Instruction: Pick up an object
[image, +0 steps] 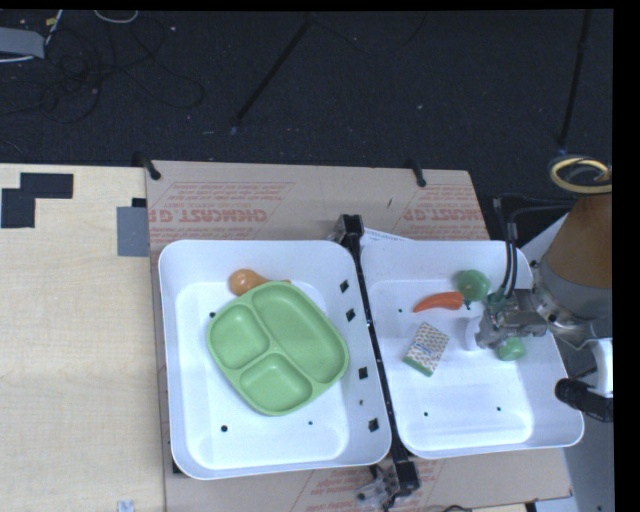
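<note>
**Gripper low in the right bin, beside green pieces**

Left bin (190, 400) holds a green divided plate (277, 347), with an orange ball (243, 281) at its 11 o'clock. In the right bin (470, 420), the gripper (497, 330) sits at 3 o'clock; its jaw state cannot be told. A green toy (471, 284) lies at its 11 o'clock, an orange carrot (439, 301) and patterned block (427, 348) toward 9.

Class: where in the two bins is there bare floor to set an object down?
Right bin: front half, below the patterned block, is bare. Left bin: only narrow strips around the green divided plate. Crowded near the gripper: carrot, green items.
</note>
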